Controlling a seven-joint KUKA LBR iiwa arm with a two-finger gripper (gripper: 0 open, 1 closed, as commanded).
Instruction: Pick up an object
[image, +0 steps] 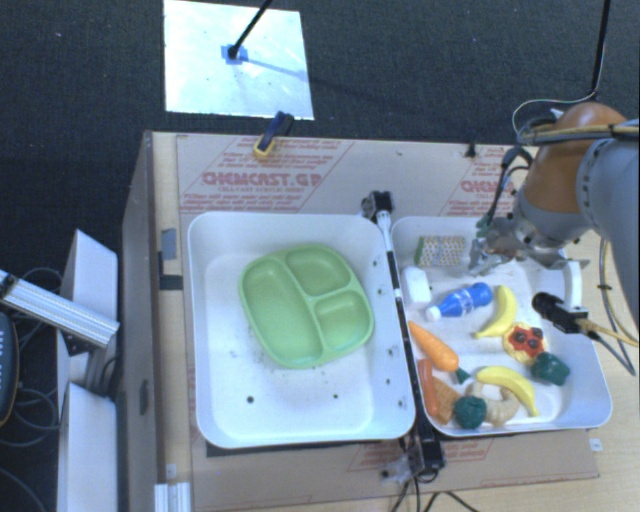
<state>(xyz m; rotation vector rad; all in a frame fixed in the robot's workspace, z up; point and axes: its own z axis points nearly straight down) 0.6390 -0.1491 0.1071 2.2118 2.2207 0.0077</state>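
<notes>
Glossy white plastic forms the right bin (590, 405), where I see my metal two-finger gripper (481, 258) hanging at its twelve o'clock edge, grip state impossible to tell. Just toward five o'clock lies the blue cylindrical bottle (467, 300), beside a curved yellow banana (498, 313).

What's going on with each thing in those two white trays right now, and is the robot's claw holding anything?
Green divided plate: lying flat in the left bin, nothing on it.
Blue bottle: on its side in the right bin.
Carrot: lying flat.
Upper banana: lying loose beside the bottle.
Lower banana: lying loose near the front.
Gripper: low over the right bin's back edge, nothing visibly held.
</notes>
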